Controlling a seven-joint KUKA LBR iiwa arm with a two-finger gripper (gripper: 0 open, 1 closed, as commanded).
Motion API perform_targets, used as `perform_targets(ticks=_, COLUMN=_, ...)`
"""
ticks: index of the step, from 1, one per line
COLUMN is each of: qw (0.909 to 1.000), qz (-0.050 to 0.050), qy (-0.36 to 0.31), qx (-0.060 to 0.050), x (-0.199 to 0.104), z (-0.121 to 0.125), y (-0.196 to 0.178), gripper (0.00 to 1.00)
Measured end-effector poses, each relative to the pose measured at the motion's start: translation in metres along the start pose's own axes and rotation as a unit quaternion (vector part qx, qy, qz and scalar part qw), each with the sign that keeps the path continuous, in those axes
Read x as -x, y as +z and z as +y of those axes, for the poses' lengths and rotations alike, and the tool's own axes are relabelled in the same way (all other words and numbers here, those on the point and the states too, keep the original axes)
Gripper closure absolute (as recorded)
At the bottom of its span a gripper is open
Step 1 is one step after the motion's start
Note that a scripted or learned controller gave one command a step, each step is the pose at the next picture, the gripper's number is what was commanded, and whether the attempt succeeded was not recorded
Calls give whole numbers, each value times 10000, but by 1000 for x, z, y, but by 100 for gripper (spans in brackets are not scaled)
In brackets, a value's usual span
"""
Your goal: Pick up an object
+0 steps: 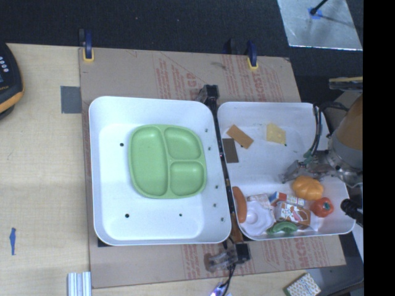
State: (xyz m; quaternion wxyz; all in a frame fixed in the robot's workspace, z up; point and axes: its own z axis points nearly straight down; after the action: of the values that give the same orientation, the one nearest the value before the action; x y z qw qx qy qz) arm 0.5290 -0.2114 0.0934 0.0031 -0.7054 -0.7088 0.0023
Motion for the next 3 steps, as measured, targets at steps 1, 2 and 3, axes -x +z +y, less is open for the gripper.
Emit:
perform_targets(ticks=1, qw=10000, qz=-5, qy=17, qx=73, x=-50, z=-52, y=1, gripper=0)
perform_targets(ticks=2, qw=10000, qz=-6, qy=-20, qx=32, x=-77, z=-25, y=2, gripper=0)
perform_targets(ticks=3, qw=10000, qz=-3, qy=-29, qx=44, x=-111, z=25, y=1, gripper=0)
